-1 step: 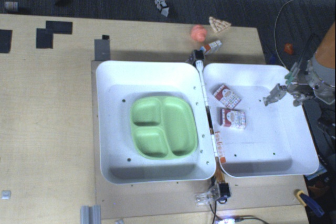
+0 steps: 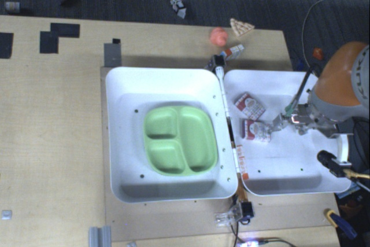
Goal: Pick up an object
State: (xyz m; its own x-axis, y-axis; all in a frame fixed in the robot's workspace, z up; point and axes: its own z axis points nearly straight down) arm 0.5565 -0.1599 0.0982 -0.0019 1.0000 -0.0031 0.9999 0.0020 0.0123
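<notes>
1. Down in the right bin [image 2: 289,179] we go: the arm [image 2: 341,81] comes in from the right, and its gripper [image 2: 279,122] sits low over the bin floor, reaching toward the left.
2. 2 candidates here. A red-and-white packet [image 2: 249,104] lies up near the bin's far-left area, tilted on a diagonal; a second red-and-white wrapper [image 2: 254,130] lies just below it, nearer the middle.
3. The key relation: the wrapper lies directly to the left of the gripper tip, just beside it, possibly touching at its crinkled right edge. The packet is up and to the left, a little further off.
4. Gripper state? Too small and blurred to call; I cannot tell if it is apart or together, and nothing is clearly clamped.
5. My read: the wrapper is the likelier target, and the pick is not yet made.
6. Next door, the left bin [image 2: 124,142] carries a green divided tray [image 2: 179,139], well apart from the action.
</notes>
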